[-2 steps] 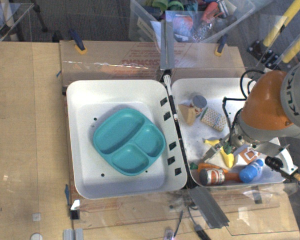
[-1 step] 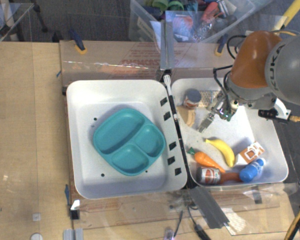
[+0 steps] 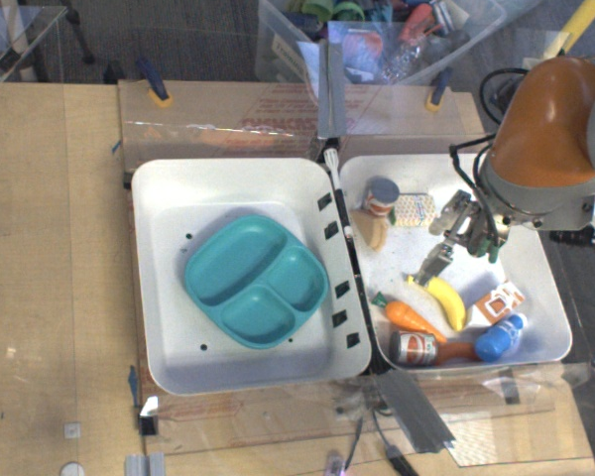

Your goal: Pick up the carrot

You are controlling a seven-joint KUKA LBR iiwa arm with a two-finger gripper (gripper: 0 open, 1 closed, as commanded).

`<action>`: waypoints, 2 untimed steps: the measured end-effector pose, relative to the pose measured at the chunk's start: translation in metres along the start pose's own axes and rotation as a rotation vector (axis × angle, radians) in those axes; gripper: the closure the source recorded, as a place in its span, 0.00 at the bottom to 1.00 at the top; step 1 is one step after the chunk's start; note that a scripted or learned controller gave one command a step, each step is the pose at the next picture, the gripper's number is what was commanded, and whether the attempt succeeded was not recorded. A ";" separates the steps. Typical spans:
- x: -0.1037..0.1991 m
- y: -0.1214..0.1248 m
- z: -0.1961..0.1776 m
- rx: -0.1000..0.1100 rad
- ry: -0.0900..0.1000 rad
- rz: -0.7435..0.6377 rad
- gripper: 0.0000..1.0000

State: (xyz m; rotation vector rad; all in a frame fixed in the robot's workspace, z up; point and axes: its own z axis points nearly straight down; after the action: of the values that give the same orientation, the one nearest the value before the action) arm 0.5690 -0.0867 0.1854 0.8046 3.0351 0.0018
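From above, the carrot [image 3: 413,316] lay near the front of the right bin [image 3: 555,296], crowded by the banana [image 3: 448,300] and a can [image 3: 413,346]. It looked light, rigid and smooth, best pinched mid-body. The gripper [image 3: 446,251] hung over it, fingers parted, holding nothing. The bench [image 3: 50,266] stood bare wood.

You won't find any text you can read here. The small orange-and-white carton [image 3: 498,303] at the lower right of the frame carries white markings, and the can [image 3: 414,347] near the bottom edge of the right bin [image 3: 553,296] has a red-and-white label, but both are too small and blurred to make out. The same goes for the little jar [image 3: 381,198] toward the upper middle.
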 end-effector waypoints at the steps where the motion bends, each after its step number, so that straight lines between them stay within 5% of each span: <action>1: 0.019 -0.024 0.084 -0.002 -0.012 0.000 0.00; 2: -0.015 -0.001 0.029 -0.001 -0.004 0.261 0.00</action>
State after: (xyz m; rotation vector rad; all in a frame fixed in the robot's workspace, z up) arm 0.5817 -0.0946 0.1559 1.1910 2.9015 0.0015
